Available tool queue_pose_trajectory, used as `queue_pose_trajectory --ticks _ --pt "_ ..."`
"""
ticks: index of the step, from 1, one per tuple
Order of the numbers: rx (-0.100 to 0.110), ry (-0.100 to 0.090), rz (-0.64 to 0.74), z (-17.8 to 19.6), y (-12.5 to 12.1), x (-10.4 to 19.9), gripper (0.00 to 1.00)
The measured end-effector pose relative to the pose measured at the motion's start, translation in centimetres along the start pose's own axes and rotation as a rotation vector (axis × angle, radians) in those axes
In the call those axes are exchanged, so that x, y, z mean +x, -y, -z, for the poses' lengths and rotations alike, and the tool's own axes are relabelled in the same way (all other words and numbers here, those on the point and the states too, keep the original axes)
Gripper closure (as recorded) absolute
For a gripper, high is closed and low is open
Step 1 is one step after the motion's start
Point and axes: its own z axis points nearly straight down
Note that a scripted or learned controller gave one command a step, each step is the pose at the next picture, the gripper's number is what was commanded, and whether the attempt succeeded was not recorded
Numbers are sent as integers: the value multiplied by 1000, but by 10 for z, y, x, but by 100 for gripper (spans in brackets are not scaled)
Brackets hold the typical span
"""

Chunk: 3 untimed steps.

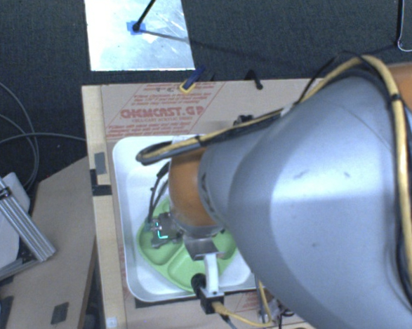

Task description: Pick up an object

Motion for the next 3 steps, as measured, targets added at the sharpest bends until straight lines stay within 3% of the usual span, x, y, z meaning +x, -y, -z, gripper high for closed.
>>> queue_pose_trajectory --ticks 1,2,3 --pt "24 -3 4 -4 -62 -30 0" --pt "20 10 4 -4 -41 15 0" --pt "7 -1 7 91 -137 19 0"
